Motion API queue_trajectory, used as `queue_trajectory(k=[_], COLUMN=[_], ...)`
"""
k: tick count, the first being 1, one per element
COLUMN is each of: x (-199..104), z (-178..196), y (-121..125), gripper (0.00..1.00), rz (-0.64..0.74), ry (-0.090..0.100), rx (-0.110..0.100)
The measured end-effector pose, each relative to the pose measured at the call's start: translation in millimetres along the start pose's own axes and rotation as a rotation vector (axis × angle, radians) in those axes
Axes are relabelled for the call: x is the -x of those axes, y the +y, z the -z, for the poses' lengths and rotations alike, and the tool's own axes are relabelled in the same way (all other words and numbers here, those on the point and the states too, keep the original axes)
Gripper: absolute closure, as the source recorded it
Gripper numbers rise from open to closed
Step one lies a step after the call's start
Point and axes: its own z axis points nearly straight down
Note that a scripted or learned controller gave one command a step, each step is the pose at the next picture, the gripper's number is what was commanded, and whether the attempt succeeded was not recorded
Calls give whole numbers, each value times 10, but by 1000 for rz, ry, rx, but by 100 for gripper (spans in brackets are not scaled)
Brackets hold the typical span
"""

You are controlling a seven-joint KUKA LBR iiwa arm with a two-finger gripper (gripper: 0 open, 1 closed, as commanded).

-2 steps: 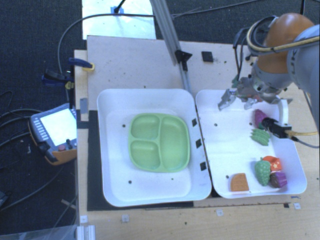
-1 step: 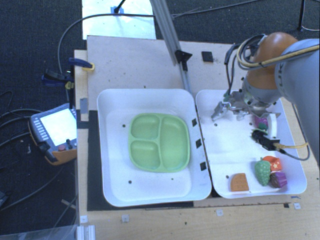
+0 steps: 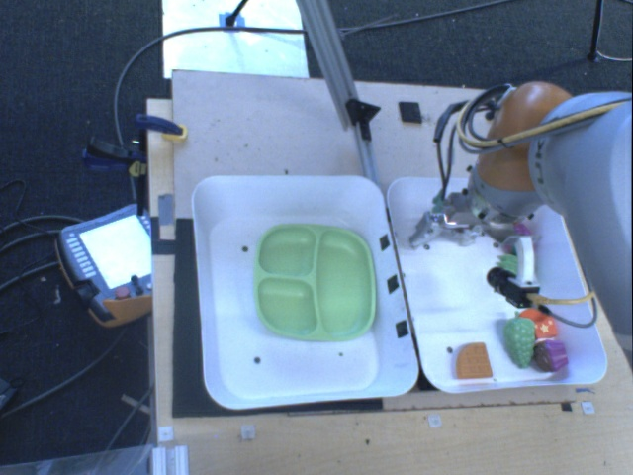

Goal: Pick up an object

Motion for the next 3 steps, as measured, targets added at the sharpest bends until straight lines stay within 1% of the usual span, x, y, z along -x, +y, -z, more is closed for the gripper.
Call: queue_trajectory(k=[1, 2, 3], x=[1, 33, 8], z=[140, 581, 1114], y=[20, 52, 137], gripper=[100, 100, 100], rz=[0, 1, 4], ry=[0, 0, 0], rx=[6, 4, 6])
